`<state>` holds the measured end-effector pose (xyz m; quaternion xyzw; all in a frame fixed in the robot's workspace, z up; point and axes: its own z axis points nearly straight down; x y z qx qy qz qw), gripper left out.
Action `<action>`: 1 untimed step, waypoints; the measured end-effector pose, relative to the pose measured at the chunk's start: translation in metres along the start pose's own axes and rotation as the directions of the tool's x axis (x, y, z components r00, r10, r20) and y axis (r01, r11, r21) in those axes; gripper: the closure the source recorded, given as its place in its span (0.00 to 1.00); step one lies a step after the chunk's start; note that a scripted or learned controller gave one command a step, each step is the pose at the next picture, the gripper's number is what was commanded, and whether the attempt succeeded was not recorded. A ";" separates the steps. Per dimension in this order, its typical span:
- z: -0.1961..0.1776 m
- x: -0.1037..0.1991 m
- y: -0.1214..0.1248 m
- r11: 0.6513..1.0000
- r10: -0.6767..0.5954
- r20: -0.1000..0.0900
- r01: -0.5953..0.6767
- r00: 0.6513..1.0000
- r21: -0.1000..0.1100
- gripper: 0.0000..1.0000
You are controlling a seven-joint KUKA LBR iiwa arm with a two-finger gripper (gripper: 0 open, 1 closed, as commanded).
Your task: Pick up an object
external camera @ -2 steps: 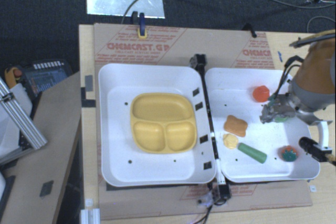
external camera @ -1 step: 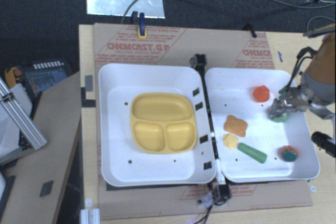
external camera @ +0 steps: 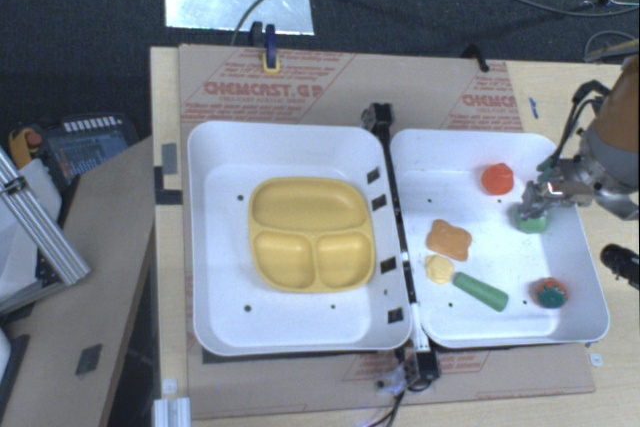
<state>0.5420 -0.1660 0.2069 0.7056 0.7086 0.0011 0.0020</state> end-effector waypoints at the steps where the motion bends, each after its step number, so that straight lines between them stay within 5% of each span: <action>1: 0.005 0.049 -0.012 1.000 -0.004 -0.003 0.004 1.000 0.004 1.00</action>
